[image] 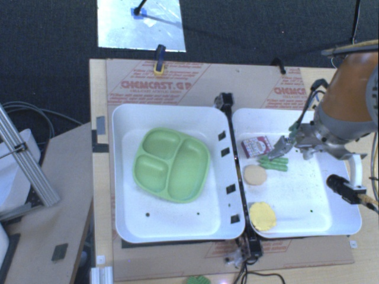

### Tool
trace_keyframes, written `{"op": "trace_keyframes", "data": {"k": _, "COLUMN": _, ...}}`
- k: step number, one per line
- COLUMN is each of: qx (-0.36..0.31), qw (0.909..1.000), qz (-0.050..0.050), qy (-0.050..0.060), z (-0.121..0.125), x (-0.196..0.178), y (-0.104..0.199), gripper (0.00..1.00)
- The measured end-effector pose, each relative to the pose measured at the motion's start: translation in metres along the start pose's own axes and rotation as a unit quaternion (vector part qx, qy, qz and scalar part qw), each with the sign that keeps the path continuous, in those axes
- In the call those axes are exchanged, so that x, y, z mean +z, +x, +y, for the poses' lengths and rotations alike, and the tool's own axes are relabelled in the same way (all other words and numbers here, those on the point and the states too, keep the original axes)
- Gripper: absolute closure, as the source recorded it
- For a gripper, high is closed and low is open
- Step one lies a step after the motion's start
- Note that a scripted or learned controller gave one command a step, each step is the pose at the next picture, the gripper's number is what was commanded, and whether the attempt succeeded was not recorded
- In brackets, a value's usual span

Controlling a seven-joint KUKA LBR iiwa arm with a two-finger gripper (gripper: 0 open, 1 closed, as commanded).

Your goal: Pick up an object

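We see two white bins side by side on the bench (pixel 177 78). The left bin (pixel 127 158) carries a pale green divided plate (pixel 172 165), lying flat near its middle.

The right bin (pixel 314 215) holds four small things, all in its left half. A small red and white packet (pixel 255 145) lies farthest from us, close to the divider between the bins. Just right of it and a little nearer lies a green ribbed piece (pixel 276 164). Nearer again sits a round tan disc (pixel 256 175), just left of the green piece. A yellow round piece (pixel 263 216) lies at the near left corner, well apart from the rest.

The arm (pixel 354 96) reaches in from the right. The gripper (pixel 280 151) hangs low over the green piece, between it and the packet. We cannot tell how the jaws stand; their tips blur into the clutter beneath, and we see nothing clearly pinched.

A metal sheet (pixel 140 16) lies on the dark floor beyond the bench.
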State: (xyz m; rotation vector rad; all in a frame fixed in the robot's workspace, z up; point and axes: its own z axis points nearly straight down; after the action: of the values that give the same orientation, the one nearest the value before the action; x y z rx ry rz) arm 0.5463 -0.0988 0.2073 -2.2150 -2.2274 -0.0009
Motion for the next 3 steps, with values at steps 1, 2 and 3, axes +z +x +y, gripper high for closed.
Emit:
{"op": "trace_keyframes", "data": {"k": 1, "qx": 0.001, "qw": 1.0, "qz": 0.001, "qy": -0.002, "z": 0.06, "x": 0.127, "y": -0.011, "gripper": 0.0}}
{"op": "trace_keyframes", "data": {"k": 2, "qx": 0.0, "qw": 1.0, "qz": 0.001, "qy": -0.008, "z": 0.063, "x": 0.106, "y": -0.011, "gripper": 1.0}}
{"op": "trace_keyframes", "data": {"k": 3, "qx": 0.0, "qw": 1.0, "qz": 0.001, "qy": -0.007, "z": 0.062, "x": 0.107, "y": -0.011, "gripper": 0.0}}
